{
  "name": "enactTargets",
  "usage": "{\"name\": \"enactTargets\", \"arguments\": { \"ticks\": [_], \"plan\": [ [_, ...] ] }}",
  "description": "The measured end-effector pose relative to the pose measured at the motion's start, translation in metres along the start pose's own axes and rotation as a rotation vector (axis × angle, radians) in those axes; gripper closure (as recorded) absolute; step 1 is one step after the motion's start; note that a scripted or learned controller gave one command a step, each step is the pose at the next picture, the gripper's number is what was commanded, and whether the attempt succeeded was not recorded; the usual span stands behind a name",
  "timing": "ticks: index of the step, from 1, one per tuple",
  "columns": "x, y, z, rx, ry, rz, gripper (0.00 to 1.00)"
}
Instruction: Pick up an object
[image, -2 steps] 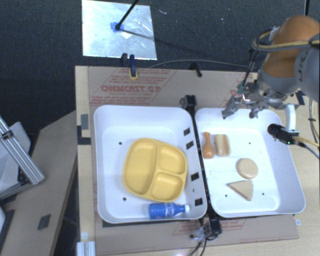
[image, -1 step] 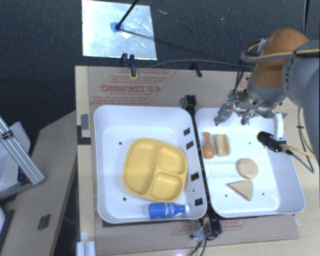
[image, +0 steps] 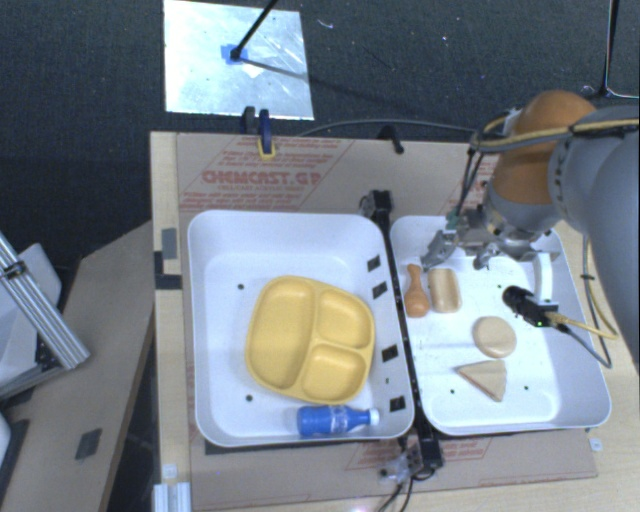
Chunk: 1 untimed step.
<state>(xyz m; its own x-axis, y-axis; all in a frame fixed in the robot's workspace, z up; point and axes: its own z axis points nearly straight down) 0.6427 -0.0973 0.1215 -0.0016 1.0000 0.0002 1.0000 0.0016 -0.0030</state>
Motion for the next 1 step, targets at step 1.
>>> {"name": "enactTargets", "arguments": {
  "ticks": [1],
  "plan": [
    [-0.0001, 0.0022, -0.0141, -0.007, -0.001, -0.001, 1.00]
  ]
}}
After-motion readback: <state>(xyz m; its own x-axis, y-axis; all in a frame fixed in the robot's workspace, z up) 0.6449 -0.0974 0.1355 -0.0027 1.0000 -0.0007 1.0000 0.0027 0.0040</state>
